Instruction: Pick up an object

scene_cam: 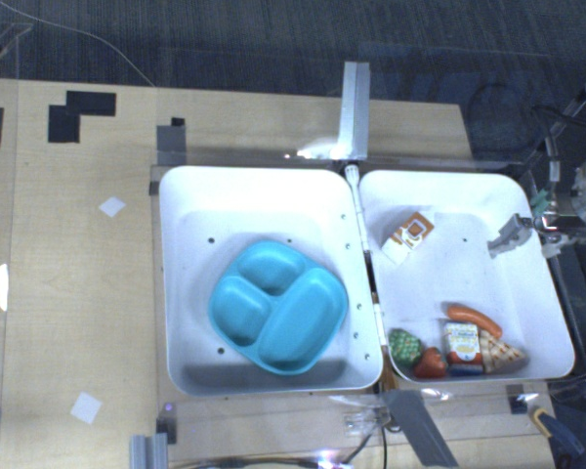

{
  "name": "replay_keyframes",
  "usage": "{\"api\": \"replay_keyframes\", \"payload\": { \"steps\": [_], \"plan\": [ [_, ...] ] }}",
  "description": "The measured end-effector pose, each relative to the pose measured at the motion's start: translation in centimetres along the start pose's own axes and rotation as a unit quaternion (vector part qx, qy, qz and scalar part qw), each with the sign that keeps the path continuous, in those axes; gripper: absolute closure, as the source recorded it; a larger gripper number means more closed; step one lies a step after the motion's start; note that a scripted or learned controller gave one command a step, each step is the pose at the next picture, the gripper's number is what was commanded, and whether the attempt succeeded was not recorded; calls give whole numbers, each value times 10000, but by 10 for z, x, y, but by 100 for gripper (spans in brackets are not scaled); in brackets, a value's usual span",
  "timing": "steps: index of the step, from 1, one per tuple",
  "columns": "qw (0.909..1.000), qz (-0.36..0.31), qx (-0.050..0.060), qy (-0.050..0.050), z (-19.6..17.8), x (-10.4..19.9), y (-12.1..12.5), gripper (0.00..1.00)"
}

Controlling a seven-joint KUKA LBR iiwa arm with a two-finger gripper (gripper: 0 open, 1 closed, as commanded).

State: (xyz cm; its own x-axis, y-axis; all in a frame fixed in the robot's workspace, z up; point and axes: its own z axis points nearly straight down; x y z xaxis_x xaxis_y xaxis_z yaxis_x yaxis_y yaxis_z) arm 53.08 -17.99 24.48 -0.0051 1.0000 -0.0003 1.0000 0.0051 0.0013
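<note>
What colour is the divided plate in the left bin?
Light blue divided plate, seen in the camera view.

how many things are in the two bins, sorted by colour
Blue: 1, the divided plate
Green: 1, the broccoli
Red: 1, the tomato
Orange: 1, the sausage
White and orange: 1, the small carton
Mixed colours: 2, packet, wedge
Total: 7

Both white bins (190, 262) look like smooth, matt plastic. The blue divided plate (278, 306) is smooth plastic with a slight sheen. The bench (68, 262) looks like pale wood.
</note>
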Motion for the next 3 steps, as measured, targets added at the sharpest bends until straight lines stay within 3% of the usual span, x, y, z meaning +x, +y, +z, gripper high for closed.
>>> {"api": "replay_keyframes", "payload": {
  "steps": [1,2,3],
  "plan": [
    [9996,292,-1,5,153,38,-36,0],
    [9996,294,-9,4,144,38,-35,100],
    [10000,-39,-6,1,11,121,-41,100]
  ]
}}
